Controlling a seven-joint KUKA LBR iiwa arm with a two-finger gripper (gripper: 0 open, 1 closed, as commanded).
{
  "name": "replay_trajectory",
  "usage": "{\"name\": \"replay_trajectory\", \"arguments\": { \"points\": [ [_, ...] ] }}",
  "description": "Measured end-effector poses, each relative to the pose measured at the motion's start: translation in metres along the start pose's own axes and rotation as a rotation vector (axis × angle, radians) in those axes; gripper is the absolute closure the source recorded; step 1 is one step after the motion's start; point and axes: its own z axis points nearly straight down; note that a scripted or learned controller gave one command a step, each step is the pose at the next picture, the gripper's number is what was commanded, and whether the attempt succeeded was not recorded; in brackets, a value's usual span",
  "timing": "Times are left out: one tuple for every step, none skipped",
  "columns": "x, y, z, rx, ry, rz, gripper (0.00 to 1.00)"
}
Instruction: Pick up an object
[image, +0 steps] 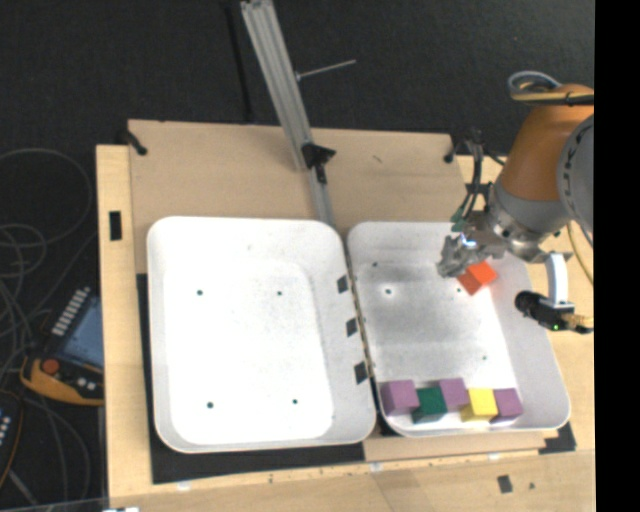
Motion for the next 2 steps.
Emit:
{"name": "replay_trajectory", "arguments": {
  "points": [
    [0.027, -0.024, -0.024, -0.003, 0.003, -0.005, 1.0],
    [-0.013, -0.076, -0.027, -0.001, 0.0, 0.003, 1.0]
  ]
}}
